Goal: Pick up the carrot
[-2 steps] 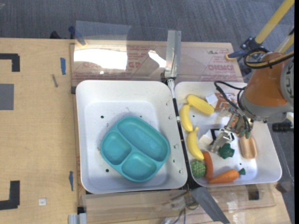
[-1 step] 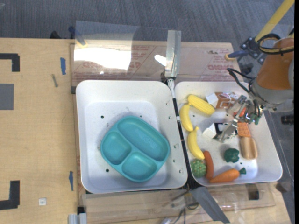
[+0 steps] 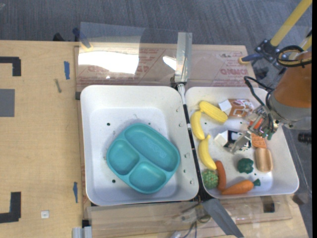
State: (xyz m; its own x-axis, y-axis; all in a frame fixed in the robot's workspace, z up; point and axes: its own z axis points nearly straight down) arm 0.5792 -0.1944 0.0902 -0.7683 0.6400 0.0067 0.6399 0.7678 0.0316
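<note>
The carrot, orange with a green top at its right end, lies along the near edge of the right bin. My gripper hangs over the middle of that bin, about a hand's width beyond the carrot and not touching it. Nothing shows in its grip. Under the gripper lies a small black and white item. The arm's orange band sits up and to the right.
Around the carrot are a red chili, a light green vegetable, a dark green broccoli and a hot dog. Corn and two bananas lie further left. The left bin holds a teal divided plate.
</note>
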